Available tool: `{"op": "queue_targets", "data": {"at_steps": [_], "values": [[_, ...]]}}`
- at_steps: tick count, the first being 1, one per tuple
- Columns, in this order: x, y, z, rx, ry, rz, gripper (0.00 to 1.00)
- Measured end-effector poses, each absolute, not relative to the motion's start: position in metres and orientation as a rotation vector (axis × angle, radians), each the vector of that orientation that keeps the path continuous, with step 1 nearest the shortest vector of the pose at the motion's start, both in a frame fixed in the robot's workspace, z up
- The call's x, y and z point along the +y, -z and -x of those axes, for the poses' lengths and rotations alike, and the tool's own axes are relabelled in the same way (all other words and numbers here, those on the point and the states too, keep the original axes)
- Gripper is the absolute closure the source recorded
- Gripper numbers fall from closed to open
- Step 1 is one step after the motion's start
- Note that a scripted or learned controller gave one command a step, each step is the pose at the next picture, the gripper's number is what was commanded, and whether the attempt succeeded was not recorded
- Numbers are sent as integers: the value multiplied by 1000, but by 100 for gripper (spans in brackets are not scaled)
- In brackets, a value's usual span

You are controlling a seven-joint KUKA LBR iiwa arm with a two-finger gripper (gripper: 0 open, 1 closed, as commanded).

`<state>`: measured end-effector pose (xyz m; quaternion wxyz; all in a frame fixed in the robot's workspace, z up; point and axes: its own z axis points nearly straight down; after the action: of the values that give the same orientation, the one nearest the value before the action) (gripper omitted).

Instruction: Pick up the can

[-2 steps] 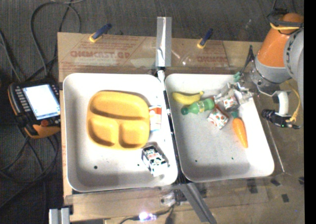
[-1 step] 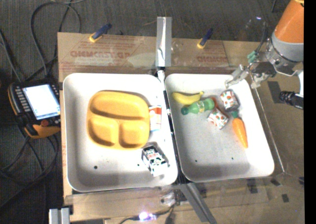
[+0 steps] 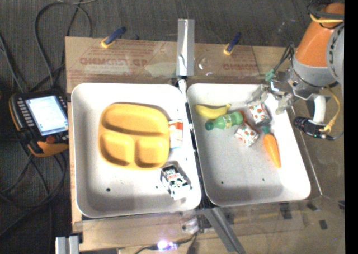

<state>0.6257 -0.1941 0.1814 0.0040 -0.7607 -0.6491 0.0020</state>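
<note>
So, not much done yet on the pickup. My end effector (image 3: 272,93) is hovering over the far right corner of the right bin (image 3: 291,188), and honestly I can't tell how wide it's open or whether it's got anything. The can (image 3: 258,113), white with red print, sits just below it, next to a second one (image 3: 246,135). Same bin has a banana (image 3: 208,111), green bottle (image 3: 225,120) and carrot (image 3: 272,149). Left bin (image 3: 89,191) holds a yellow tray (image 3: 134,134) and two small cartons (image 3: 175,181).

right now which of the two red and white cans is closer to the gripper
The upper can, right beside the gripper. The other can lies lower in the right bin, next to the carrot.
</note>
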Motion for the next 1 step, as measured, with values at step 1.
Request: {"op": "queue_targets", "data": {"at_steps": [1], "values": [[-206, -97, -638, -1962, 3, 2447, 0]]}}
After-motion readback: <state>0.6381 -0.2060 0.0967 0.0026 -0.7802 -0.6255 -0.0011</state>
